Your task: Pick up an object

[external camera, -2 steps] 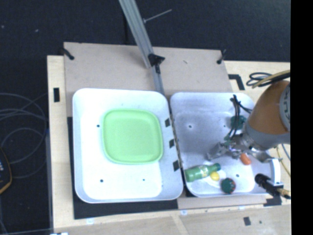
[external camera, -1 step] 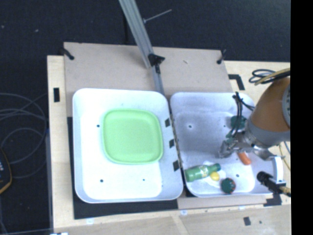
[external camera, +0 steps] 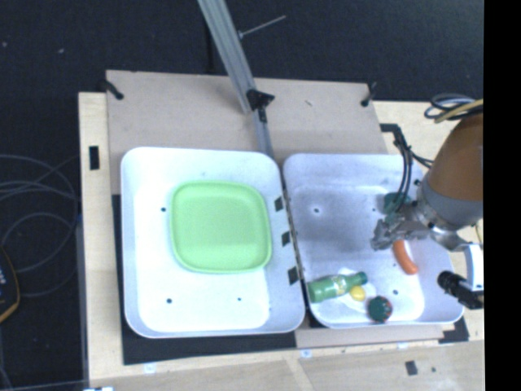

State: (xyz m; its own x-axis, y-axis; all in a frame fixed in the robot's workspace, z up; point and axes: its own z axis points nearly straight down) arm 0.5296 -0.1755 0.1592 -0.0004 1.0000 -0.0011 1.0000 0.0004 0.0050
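In the right bin [external camera: 326, 186] lie a green bottle [external camera: 335, 285] with a yellow cap, a small yellow piece [external camera: 357, 294], a dark green ball [external camera: 379, 307] and an orange sausage-shaped object [external camera: 404, 257]. These sit near the bin's front edge. My gripper [external camera: 389, 233] hangs over the right side of this bin, just left of and above the orange object. The wrist hides the fingertips. A light green square plate [external camera: 220, 226] rests in the left bin [external camera: 146, 300].
A grey slanted pole [external camera: 230, 51] rises from the back between the bins. Cables [external camera: 452, 104] trail at the right by the arm. The bench [external camera: 195, 88] extends behind both bins.
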